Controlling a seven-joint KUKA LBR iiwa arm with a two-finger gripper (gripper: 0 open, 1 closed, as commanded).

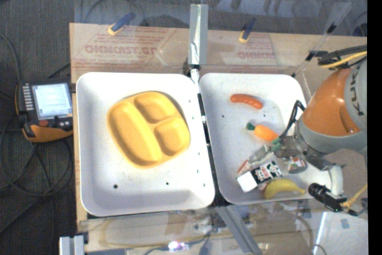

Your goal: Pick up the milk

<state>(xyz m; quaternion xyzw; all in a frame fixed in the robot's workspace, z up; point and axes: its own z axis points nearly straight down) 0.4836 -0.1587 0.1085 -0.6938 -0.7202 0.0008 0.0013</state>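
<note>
In the right bin (pixel 227 185), milk (pixel 260 175) directly beneath the end effector (pixel 270 155).

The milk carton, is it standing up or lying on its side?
Lying on its side. The milk carton lies flat in the right bin, its printed face up, beside the banana.

Possibly "KU" on the arm's orange band (pixel 343 106); faint reddish bench print illegible.

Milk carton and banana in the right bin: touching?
Cannot tell. In the camera view the milk carton lies just above and left of the banana; their edges meet in the image, but no plain contact or gap shows from this slant.
</note>
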